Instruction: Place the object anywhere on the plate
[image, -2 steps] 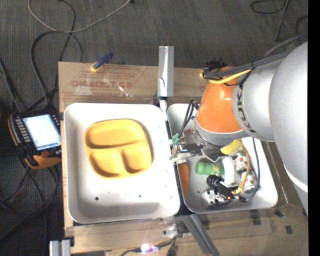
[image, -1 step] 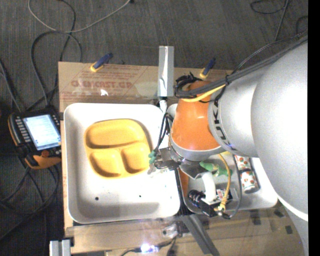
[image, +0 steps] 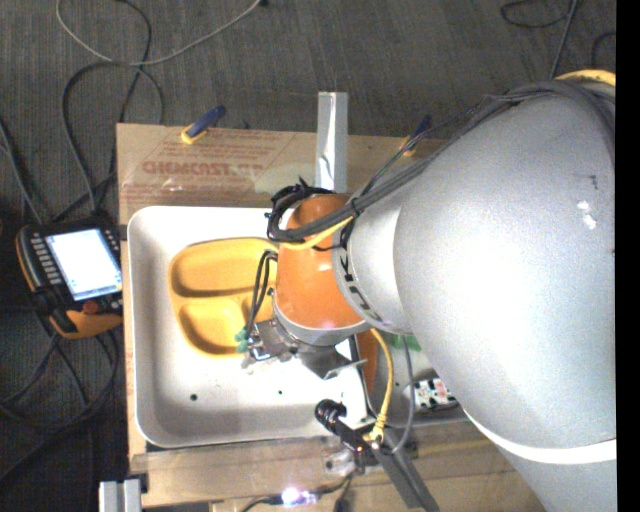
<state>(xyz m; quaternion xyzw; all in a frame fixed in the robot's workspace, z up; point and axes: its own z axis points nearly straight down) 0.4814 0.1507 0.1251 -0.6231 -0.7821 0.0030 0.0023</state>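
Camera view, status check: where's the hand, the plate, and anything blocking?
Hand low over the plate's near edge, fingers unclear. Yellow plate in the left bin, partly hidden by the arm. Small green bit at the hand; grasp not confirmed.

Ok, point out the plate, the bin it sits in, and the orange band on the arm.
plate (image: 205, 280): camera view, on the yellow divided surface left of the arm.
bin (image: 200, 405): camera view, on bare white floor below the plate.
orange band (image: 310, 280): camera view, on the band's rounded front.
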